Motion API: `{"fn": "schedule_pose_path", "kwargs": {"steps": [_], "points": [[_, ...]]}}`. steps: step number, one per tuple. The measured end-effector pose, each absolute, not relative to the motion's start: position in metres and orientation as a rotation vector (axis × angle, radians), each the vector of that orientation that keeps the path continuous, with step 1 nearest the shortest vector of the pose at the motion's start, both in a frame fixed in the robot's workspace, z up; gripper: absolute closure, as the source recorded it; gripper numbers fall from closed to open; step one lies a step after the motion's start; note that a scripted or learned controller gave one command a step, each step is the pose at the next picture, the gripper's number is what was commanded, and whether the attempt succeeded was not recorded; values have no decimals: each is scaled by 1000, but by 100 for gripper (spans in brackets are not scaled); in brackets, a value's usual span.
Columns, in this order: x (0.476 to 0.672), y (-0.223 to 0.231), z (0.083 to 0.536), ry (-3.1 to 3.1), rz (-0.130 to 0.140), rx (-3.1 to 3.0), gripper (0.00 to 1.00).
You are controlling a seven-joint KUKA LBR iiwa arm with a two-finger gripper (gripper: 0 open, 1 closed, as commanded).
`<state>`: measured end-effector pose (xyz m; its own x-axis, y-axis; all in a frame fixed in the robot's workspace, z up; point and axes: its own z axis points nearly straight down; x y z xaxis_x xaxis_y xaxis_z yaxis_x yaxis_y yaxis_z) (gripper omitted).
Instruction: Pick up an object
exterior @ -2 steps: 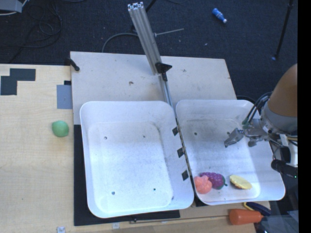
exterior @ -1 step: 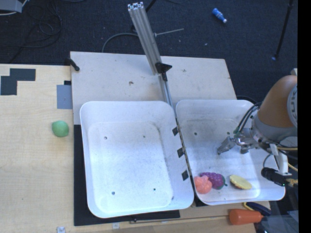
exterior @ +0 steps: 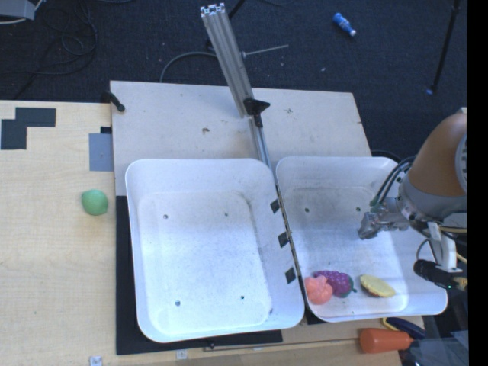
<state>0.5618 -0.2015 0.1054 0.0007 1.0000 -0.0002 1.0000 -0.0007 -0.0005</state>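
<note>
Arm: the grey KUKA arm with its orange band [exterior: 446, 158] comes in from the right edge of the frame, bent down over the right-hand bin.

Gripper: the small metal two-finger gripper [exterior: 371, 226] hangs low over the middle right of the right bin, above bare white floor. From where I stand I cannot tell how it is set, and nothing shows in its grasp.

Right bin: the shallow white plastic bin on the right [exterior: 335, 170] carries three small things, all along its lower edge, well apart from the gripper.

Objects to pick: a pinkish-orange lumpy toy [exterior: 319, 289] sits at the bin's lower left, touching a purple grape-like cluster [exterior: 336, 281] just to its right. A flat yellow oval piece [exterior: 377, 286] lies a little farther right, apart from the other two.

Left bin: the larger shallow white bin [exterior: 152, 175] lies just beside the right one, centre of the frame.

Outside the bins: a green ball [exterior: 94, 202] rests on the pale wooden bench top [exterior: 46, 265] at left. An orange cylinder-shaped item [exterior: 385, 339] lies below the right bin near the lower right. A slanted grey aluminium rail [exterior: 231, 56] runs from the top centre down to where the bins meet.
</note>
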Motion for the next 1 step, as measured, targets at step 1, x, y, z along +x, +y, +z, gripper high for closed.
{"fn": "schedule_pose_path", "kwargs": {"steps": [1], "points": [[553, -204, 161, -2223, -3, -2225, 100]]}}
